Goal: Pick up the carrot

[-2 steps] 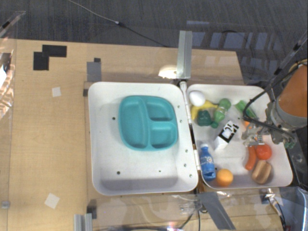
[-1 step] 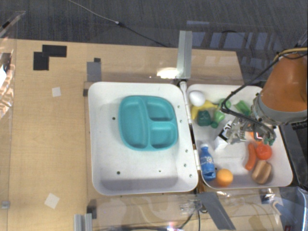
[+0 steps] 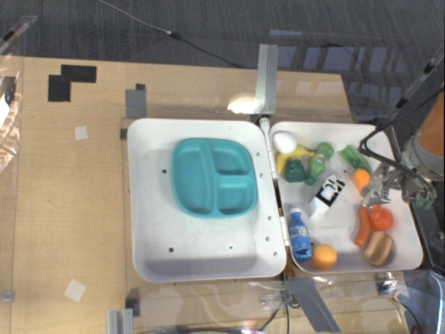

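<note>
The carrot (image 3: 360,174) lies in the right bin (image 3: 348,134) near its right side. It has an orange body, and its green top (image 3: 353,156) points to the back left. My gripper (image 3: 375,194) hangs just right of and in front of the carrot's orange end, close above the bin floor. Nothing shows between the gripper and the carrot. The grey arm with its orange band (image 3: 432,127) comes in from the right edge.
Close in front of the gripper lie a red tomato (image 3: 381,219), a red-orange pepper (image 3: 362,227) and a brown bun (image 3: 377,248). The right bin also holds an orange (image 3: 324,257), a blue bottle (image 3: 299,234), a black-and-white box (image 3: 329,188), green items (image 3: 319,156) and a white egg (image 3: 284,142). A teal tray (image 3: 213,177) sits in the left bin.
</note>
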You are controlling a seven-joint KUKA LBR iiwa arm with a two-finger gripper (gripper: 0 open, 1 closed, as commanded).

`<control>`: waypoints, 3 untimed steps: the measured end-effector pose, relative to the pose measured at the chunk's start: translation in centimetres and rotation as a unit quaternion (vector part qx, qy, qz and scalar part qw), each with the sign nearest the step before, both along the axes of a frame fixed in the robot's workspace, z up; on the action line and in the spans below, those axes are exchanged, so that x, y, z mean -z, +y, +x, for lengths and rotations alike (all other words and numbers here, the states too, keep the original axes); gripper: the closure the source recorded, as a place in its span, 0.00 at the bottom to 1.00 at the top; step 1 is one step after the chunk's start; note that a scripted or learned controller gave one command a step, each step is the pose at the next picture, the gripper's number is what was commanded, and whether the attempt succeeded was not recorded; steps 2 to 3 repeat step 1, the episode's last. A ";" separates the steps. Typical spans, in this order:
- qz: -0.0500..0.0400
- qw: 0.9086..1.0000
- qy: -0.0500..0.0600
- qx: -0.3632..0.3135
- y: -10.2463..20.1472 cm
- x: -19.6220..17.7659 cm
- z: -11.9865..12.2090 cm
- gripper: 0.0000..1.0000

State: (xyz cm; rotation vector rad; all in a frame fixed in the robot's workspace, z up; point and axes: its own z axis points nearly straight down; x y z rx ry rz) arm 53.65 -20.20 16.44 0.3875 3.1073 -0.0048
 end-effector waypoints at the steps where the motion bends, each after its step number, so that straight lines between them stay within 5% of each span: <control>1: 0.002 0.991 0.000 0.134 0.7 -1.3 1.0 1.00; 3: 0.002 0.991 0.000 0.134 0.7 -1.3 1.0 1.00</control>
